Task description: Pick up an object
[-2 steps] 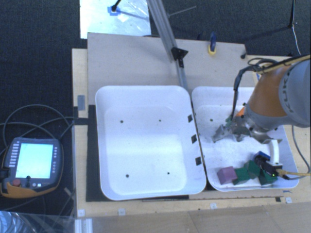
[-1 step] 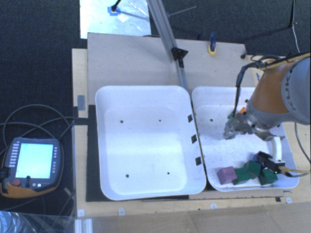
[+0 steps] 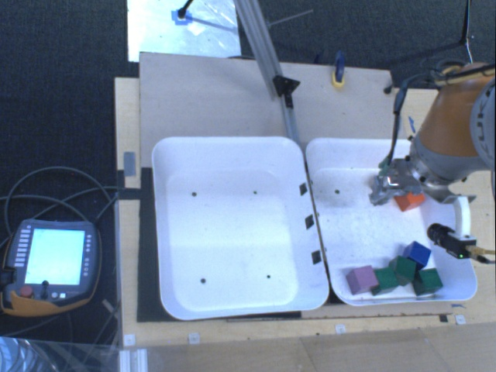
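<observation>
My gripper (image 3: 385, 186) hangs over the upper middle of the right bin (image 3: 341, 208), at the end of the grey arm with the orange band. An orange block (image 3: 409, 201) lies just to the right of and below the gripper, partly hidden by the wrist; whether it touches the gripper I cannot tell. In the bin's front right corner sits a cluster of blocks: a pink one (image 3: 361, 279), a blue one (image 3: 417, 253) and three green ones (image 3: 403, 269), packed close together.
The left bin (image 3: 167, 208) stands beside the right one, sharing a raised rim down the middle. A slanted metal pole (image 3: 263, 45) rises behind the bins. A teach pendant (image 3: 50, 266) with cables lies off the bench at left.
</observation>
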Tool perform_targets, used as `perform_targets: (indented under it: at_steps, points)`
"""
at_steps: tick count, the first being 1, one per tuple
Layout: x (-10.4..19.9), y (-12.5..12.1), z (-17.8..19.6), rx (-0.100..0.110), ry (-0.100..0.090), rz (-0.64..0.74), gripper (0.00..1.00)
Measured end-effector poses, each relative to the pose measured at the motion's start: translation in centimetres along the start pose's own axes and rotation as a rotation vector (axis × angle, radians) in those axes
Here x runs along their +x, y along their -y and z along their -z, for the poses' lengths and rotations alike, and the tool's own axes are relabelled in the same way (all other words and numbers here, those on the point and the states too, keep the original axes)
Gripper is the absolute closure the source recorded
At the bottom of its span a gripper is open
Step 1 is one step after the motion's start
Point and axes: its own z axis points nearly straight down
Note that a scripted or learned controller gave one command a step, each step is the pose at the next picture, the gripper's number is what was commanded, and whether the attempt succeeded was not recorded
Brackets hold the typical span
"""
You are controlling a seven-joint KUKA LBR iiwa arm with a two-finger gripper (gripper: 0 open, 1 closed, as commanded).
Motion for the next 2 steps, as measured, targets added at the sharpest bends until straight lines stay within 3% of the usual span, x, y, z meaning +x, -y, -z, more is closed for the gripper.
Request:
perform_targets:
  at_steps: [1,2]
  points:
    - [0.2,0.6,5.9,-0.001,0.0,0.0,1.0]
    - [0.1,0.4,9.2,0.002,-0.001,0.0,1.0]
